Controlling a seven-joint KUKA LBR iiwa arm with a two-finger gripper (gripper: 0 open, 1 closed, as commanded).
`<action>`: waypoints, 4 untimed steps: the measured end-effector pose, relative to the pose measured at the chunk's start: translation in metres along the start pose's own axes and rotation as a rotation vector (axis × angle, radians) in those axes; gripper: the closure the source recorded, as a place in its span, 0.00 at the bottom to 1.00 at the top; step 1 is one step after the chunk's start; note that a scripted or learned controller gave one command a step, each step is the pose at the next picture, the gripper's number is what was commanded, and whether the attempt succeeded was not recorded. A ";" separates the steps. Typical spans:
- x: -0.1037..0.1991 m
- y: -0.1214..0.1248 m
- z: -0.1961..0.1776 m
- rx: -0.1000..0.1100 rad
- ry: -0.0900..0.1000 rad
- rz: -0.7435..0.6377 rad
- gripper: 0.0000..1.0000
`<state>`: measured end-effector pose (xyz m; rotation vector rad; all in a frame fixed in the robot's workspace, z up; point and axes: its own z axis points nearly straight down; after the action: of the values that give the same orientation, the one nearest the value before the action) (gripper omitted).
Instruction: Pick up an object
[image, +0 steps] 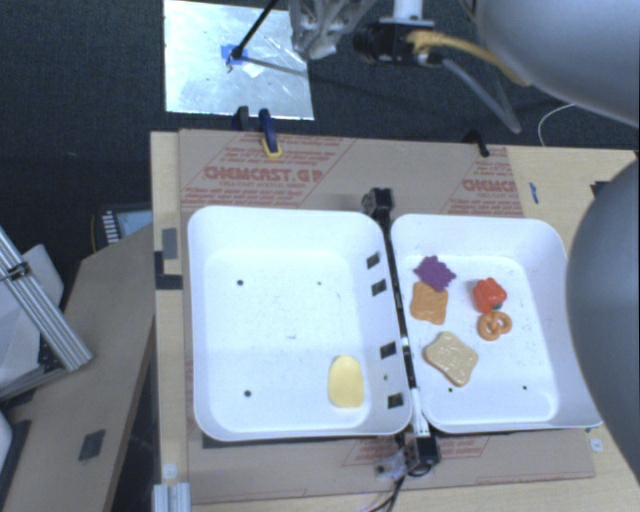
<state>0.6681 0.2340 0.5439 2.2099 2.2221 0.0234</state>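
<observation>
A: Where are the objects sitting?

B: Five are lying in the right bin: a purple piece near the divider, an orange-tan slab touching it just below, a red piece to the right, a pretzel right under the red one, and a toast-shaped piece toward the front. One pale yellow piece is resting alone in the left bin, near its front right corner.

A: And the gripper?

B: The gripper is hanging at the top of the view, well apart from both bins, over a shiny metal sheet. How its jaws are standing, I cannot tell. Nothing is showing between them. The grey arm is reaching in from the right.
</observation>
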 end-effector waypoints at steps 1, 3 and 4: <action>0.000 0.000 0.008 0.014 -0.004 0.000 0.00; 0.001 0.000 -0.003 0.012 -0.003 -0.006 0.00; 0.001 0.000 -0.003 0.012 -0.003 -0.005 0.00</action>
<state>0.6681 0.2346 0.5468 2.2083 2.2326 0.0065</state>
